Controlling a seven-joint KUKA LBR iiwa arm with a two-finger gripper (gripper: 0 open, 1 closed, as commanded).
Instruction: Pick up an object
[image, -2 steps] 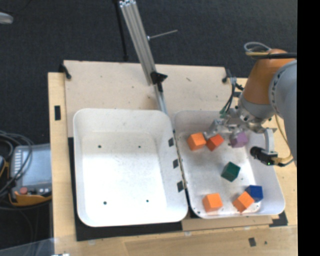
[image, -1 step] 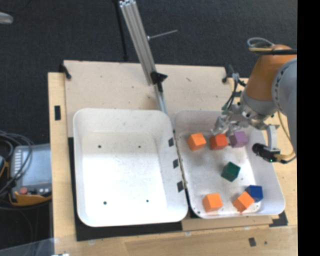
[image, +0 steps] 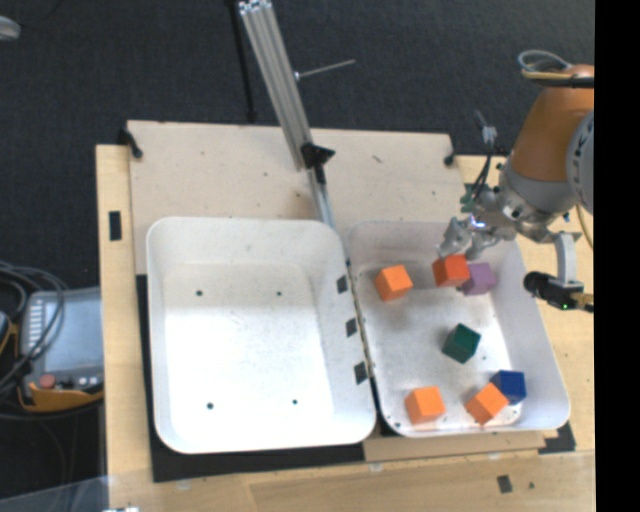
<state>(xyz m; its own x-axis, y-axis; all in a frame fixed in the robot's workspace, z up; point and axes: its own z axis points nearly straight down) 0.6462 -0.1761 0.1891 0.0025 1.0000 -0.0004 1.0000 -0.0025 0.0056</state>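
My gripper (image: 464, 243) hangs over the far part of the right bin (image: 540, 340), reaching in from the right. A red-orange block (image: 451, 270) lies just in front of the gripper's tip, very close to it, and whether they touch is unclear. A purple block (image: 481, 278) rests against that block's right side. An orange block (image: 394, 282) sits to the left, apart from both.
A dark green block (image: 461, 343) lies mid-bin. Two orange blocks (image: 425, 404) (image: 487, 403) and a blue block (image: 510, 384) sit near the front rim. The left bin (image: 160, 300) stands beside it. A slanted metal rail (image: 285, 90) rises behind the bins.
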